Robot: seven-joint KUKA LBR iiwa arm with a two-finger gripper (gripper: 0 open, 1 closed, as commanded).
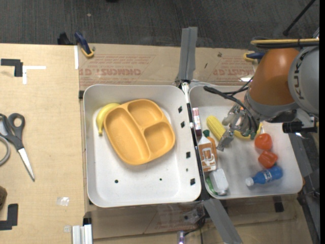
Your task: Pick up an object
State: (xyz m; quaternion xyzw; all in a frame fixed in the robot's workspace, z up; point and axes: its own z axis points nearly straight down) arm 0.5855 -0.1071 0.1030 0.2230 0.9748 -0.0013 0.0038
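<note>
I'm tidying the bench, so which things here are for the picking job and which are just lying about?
For the job: hand, corn cob, orange ball, blue bottle, yellow divided plate, banana.

Lying about: scissors, blue clamp.

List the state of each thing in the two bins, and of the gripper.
Plate: upright, lying over the banana.
Banana: partly hidden under the plate.
Corn: lying flat.
Blue bottle: on its side.
Carton: lying flat.
Gripper: low over the right bin, holding nothing visible.

Scissors (18, 139) lie on the wooden bench (40, 111), left of the bins.
</note>
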